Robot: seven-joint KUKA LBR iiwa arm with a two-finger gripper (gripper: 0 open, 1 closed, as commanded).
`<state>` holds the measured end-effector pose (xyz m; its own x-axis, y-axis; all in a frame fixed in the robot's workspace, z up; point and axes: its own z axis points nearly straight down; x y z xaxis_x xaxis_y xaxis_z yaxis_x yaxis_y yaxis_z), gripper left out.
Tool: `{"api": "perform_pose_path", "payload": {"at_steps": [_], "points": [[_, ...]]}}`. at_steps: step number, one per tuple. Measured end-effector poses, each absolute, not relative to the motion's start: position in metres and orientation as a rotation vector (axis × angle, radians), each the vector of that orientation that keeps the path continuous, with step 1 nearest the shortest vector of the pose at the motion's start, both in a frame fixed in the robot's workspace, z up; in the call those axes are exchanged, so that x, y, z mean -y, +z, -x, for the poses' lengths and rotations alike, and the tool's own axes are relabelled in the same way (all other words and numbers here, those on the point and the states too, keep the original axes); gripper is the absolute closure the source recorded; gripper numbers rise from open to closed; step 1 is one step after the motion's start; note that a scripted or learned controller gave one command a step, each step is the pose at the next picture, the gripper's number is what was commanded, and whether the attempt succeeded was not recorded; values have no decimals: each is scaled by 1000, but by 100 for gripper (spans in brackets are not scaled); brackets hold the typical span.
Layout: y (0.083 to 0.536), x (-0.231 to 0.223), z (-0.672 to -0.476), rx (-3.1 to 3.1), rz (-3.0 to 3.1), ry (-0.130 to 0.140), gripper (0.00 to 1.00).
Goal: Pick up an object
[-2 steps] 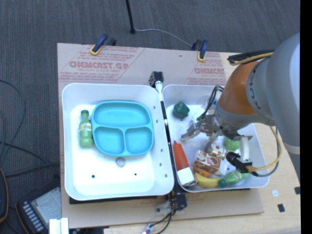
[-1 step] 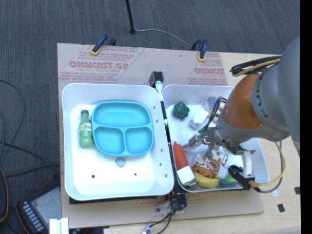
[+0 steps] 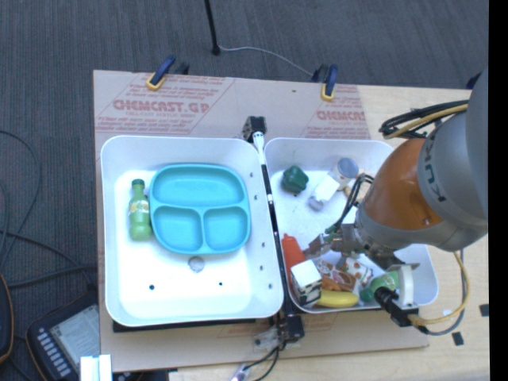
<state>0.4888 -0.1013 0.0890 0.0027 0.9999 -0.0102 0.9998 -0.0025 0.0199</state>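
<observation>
lower right of frame: gripper [image 3: 340, 243] over toy pile [image 3: 337, 280] in right bin [image 3: 274, 205]; claw state unclear. banana [image 3: 337, 298] likely light, smooth; grip mid-body.

Reaching in from the right, grey arm [image 3: 464, 181] bent low, orange band [image 3: 405, 193] angled down toward the near side. Gripper [image 3: 337, 248] pointing down and leftward, tilted, hanging at the near right.
</observation>
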Motion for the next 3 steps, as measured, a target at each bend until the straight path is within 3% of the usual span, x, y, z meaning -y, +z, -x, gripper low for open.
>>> {"api": "perform_pose_path", "payload": {"at_steps": [1,2,3], "points": [[99,101,-489,-2205,-2211,12,100],[88,99,-540,-2219,-2219,3,100],[88,100,-541,-2216,-2215,5,0]]}}
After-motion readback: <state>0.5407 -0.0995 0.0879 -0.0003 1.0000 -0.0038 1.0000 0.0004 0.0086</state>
